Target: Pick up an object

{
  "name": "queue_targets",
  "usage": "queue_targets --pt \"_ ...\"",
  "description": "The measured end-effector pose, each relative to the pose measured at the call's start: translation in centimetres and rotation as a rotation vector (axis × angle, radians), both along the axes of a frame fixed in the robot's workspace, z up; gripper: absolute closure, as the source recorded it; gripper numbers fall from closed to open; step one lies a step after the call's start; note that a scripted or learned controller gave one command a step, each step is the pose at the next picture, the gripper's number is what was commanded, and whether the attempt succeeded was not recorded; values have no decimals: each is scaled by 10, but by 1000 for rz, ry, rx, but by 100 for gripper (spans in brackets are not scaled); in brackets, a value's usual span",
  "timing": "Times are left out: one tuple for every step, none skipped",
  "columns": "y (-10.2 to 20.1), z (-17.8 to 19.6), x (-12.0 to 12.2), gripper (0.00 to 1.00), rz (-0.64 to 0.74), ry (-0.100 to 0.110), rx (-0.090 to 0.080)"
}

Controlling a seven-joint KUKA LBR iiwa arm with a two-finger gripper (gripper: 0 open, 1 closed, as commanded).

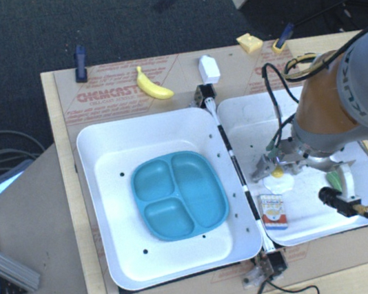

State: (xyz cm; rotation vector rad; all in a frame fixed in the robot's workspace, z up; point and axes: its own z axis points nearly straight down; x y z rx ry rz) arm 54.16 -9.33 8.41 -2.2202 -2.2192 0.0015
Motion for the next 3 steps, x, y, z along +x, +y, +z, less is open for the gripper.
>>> queue_targets --pt "-24 1 40 0 0 -4 -2" --pt "1 0 3 0 0 -1 0" --pt "0 13 5 100 -2 -9 -4"
